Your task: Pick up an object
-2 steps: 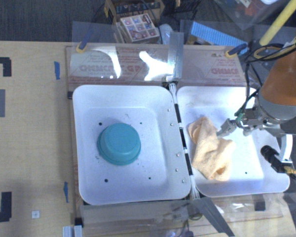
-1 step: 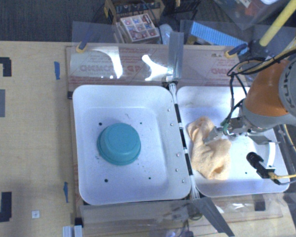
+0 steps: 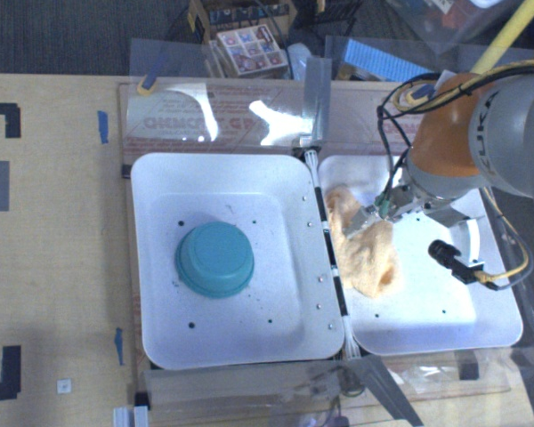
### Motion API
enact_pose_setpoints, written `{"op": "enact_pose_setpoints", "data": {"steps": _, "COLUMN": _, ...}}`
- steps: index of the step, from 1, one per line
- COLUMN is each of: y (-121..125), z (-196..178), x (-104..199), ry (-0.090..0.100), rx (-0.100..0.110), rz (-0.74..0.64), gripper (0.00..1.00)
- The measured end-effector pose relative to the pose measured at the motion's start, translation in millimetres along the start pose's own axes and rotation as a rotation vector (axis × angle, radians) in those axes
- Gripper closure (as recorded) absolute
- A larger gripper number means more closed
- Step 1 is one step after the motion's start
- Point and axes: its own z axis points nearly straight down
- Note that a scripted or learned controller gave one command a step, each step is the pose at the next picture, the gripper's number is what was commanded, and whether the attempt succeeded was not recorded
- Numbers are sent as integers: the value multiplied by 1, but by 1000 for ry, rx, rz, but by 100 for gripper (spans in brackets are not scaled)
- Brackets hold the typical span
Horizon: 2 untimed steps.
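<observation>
The pincer [image 3: 380, 210] is hovering over the right bin [image 3: 489, 323], touching the top of a tan plush toy [image 3: 367, 247]. The toy's long axis is running from eleven to five o'clock, extending toward six o'clock from the pincer. I cannot tell the pincer's opening.

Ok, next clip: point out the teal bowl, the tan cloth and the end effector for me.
teal bowl [image 3: 215, 258]: camera view, on its upturned flat base, in the left bin.
tan cloth [image 3: 367, 249]: camera view, on the middle of the crumpled heap, right bin.
end effector [image 3: 380, 209]: camera view, at its tip by the cloth's upper edge.
</observation>
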Motion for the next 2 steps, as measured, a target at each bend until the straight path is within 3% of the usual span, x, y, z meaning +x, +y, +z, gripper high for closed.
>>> {"op": "enact_pose_setpoints", "data": {"steps": 1, "y": -50, "z": -1, "x": 14, "ry": 3, "rx": 0, "rz": -68, "gripper": 0}}
{"op": "enact_pose_setpoints", "data": {"steps": 2, "y": -22, "z": 0, "x": 0, "ry": 1, "rx": 2, "rz": 139, "gripper": 0}}
